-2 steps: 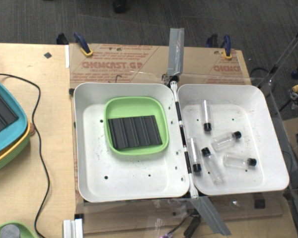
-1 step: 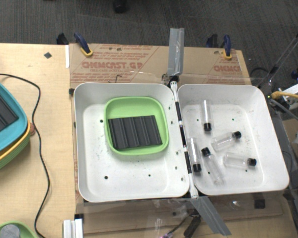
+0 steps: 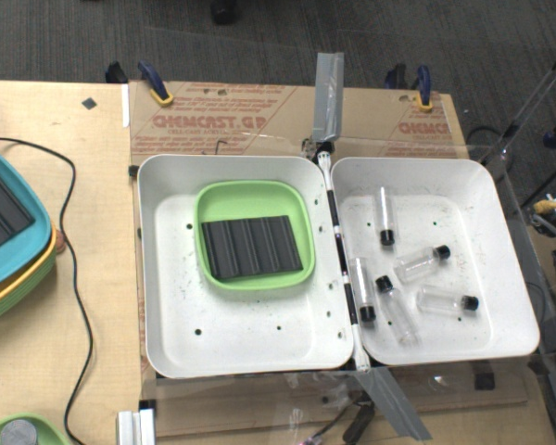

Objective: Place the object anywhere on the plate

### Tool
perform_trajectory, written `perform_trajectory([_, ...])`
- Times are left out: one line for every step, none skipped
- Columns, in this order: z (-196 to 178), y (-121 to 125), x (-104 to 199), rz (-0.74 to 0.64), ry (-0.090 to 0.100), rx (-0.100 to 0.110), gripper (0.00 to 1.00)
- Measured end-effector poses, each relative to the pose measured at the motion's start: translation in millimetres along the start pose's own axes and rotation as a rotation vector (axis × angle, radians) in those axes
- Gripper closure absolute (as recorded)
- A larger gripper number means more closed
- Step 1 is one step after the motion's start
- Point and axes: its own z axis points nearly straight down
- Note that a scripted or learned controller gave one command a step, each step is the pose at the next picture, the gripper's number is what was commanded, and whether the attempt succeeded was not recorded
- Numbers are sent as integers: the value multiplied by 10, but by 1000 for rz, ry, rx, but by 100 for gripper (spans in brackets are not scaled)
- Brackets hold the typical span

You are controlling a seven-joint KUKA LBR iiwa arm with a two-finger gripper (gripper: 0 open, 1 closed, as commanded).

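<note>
Nothing is placed yet: the square green plastic plate (image 3: 255, 239) in the left white bin (image 3: 167, 323) carries just a dark ribbed insert (image 3: 250, 247). About five clear black-capped plastic vials (image 3: 424, 265) lie in the right white bin (image 3: 500, 332). I cannot tell the claw's state.

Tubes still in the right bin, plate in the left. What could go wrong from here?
1. The clear tubes lie close together, some crossing or touching, so a grasp may nudge neighbours or catch two.
2. One tube lies against the bin wall, leaving little finger room.
3. Round tubes may roll off the ridged dark insert on the green plate when released.
</note>
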Motion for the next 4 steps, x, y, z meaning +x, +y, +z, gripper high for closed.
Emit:
perform_trajectory([82,-461,34,-4,0,0,0])
perform_trajectory([215,-14,-61,0,-1,0,0])
perform_trajectory([-916,-17,-56,-7,0,-1,0])
perform_trajectory([-189,7,52,-3,-1,0,0])
